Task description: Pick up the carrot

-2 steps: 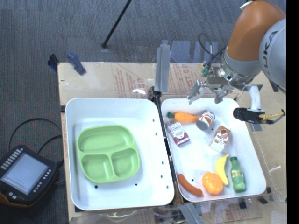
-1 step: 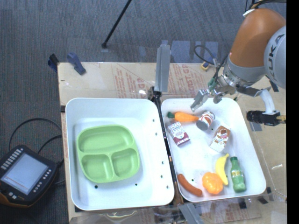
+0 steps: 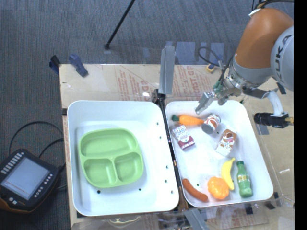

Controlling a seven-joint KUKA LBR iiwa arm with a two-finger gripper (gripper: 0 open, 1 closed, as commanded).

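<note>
The small orange plastic toy carrot with a green top (image 3: pixel 188 120) lies upper left in the right white bin (image 3: pixel 254 143), likely light, stiff, slippery; grip mid-body. End effector (image 3: pixel 209 102) hovers beside, fingers apart, holding nothing

Just below the gripper (image 3: pixel 207 103), which looks like dull grey metal, the carrot (image 3: pixel 188 120) has a smooth, faintly shiny plastic skin. To its right a small can (image 3: pixel 211 124) shows a glossy metal rim. Further below, the banana (image 3: pixel 227 173), the orange pepper (image 3: pixel 218 188) and the green bottle (image 3: pixel 243 179) all look like polished plastic (toy food, by the sheen). The white bin (image 3: pixel 254 128) under them is smooth plastic with soft glare; the green tray (image 3: pixel 111 157), far left of the gripper, is matt plastic. The bench (image 3: pixel 115 80) looks like bare wood.
</note>
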